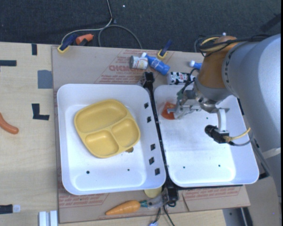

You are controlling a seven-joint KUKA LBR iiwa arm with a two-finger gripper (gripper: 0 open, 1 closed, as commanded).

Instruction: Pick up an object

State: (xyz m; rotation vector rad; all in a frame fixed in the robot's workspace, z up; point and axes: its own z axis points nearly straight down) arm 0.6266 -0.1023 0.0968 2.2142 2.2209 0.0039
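Worktop (23, 88): 2 white bins. Left bin (66, 140): 1 yellow divided plate (107, 127). Right bin (198, 168): 1 orange-red object (168, 110) at the upper-left corner, with the claw (179, 109) touching or just beside it (finger spread cannot be told; arm hides it). Outside the bins: sausage (6, 123), carrot (123, 207).

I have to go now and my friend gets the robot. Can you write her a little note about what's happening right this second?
Gripper: low in the right bin, right beside a small orange-red object near its top left corner. Whether it grips it can't be seen.
Left bin: holds a yellow divided plate.
On the bench outside the bins: a toy carrot and a toy sausage.
Done: nothing lifted yet.
Left: grip one object and raise it.
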